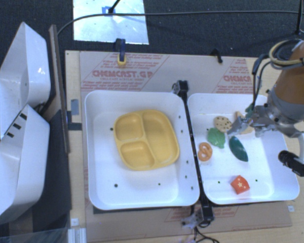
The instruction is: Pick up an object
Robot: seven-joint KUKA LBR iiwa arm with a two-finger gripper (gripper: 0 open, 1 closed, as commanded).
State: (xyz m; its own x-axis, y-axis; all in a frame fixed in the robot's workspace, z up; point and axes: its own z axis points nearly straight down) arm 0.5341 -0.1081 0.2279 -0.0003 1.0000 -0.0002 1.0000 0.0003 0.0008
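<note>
Gripper [241, 124] sits low in your right bin [273, 194], over a tan piece [245, 129]; grip state, can't tell. Crowded: spotted cookie [222, 123], green leaf [216, 137], dark green leaf [238, 148], pretzel [204, 151]. Red block [240, 185] well apart. Left bin [99, 186] holds yellow tray [146, 138].

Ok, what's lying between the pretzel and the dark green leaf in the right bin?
In the camera view, a lighter green leaf-shaped piece lies between the orange pretzel and the dark green leaf, a little above the line between them.
</note>
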